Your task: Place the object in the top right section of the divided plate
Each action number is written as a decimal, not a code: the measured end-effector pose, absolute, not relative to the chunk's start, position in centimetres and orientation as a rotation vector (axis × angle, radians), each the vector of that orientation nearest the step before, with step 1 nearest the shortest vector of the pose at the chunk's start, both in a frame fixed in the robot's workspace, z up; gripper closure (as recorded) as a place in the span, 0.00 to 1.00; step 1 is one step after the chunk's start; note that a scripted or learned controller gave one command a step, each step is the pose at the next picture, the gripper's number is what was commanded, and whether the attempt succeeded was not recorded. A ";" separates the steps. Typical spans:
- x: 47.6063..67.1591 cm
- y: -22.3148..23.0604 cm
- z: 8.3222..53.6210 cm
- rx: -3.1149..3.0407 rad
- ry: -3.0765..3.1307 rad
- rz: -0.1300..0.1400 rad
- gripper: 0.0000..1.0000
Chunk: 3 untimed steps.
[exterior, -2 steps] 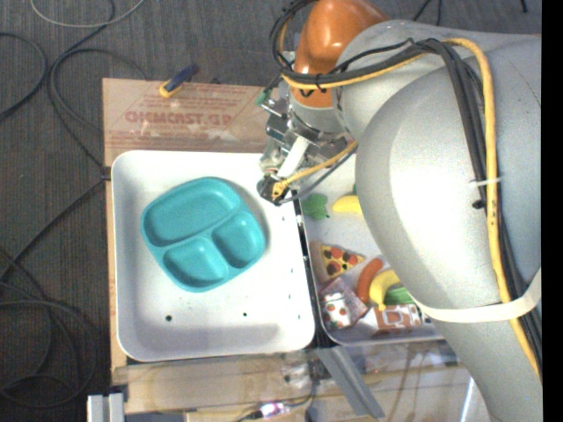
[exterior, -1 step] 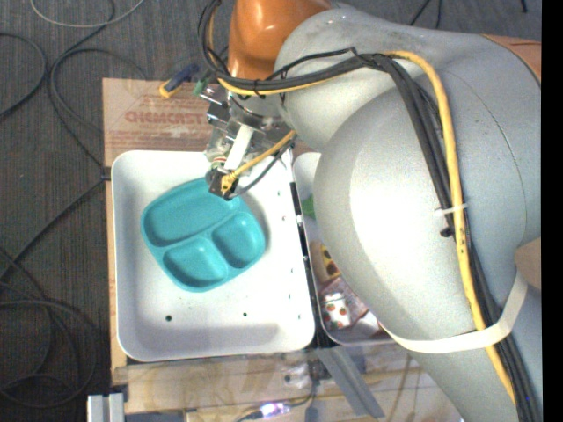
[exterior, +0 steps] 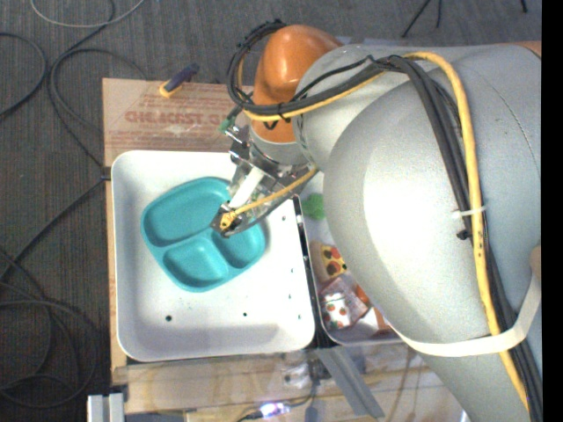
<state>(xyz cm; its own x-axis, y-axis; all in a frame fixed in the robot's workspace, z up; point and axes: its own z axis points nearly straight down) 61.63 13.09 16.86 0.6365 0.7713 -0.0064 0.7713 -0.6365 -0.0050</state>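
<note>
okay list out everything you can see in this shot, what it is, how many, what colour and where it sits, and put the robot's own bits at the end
Shallow white plastic bin: two, white, side by side on the bench; the right one is mostly hidden under the arm.
Divided teal plastic plate: one, teal, three sections, lying in the left bin.
Small mixed objects: several, brown, red and white, with one green piece, in the right bin; too hidden to name.
Brown cardboard sheet: one, brown with faded print, under the bins at the far edge.
Dark cables: several, black, on the grey floor at left.
Robot arm: one, grey with an orange band, reaching from the right.
Gripper: one, metal, above the plate's right side.
</note>
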 end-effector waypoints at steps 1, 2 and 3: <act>61.7 13.1 16.9 -2.840 -1.339 0.011 0.00; 55.4 12.6 24.1 -2.692 -1.620 0.010 0.00; 55.4 12.7 24.1 -2.692 -1.620 0.011 0.00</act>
